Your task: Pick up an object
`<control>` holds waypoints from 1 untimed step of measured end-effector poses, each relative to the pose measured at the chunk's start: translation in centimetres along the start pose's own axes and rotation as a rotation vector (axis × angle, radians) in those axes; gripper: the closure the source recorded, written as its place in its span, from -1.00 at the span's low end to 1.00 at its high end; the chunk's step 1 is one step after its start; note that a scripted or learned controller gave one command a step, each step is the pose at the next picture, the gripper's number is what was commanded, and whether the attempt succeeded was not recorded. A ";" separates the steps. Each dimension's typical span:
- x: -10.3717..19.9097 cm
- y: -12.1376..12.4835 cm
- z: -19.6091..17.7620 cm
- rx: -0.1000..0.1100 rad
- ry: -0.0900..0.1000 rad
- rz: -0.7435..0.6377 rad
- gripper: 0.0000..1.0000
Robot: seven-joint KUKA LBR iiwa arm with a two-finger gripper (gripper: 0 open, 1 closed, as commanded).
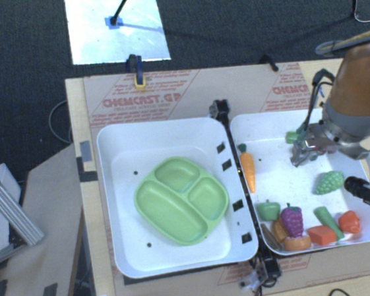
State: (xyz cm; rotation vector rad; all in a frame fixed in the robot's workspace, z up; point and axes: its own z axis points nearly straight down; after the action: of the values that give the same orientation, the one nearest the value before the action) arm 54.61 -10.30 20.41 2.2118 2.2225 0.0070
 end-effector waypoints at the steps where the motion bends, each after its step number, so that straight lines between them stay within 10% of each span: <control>1: 0.0 0.1 -2.2 0.003 0.001 0.000 1.00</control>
State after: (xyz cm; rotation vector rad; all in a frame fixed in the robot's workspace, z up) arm 54.74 -10.29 22.58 2.2141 2.2242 0.0043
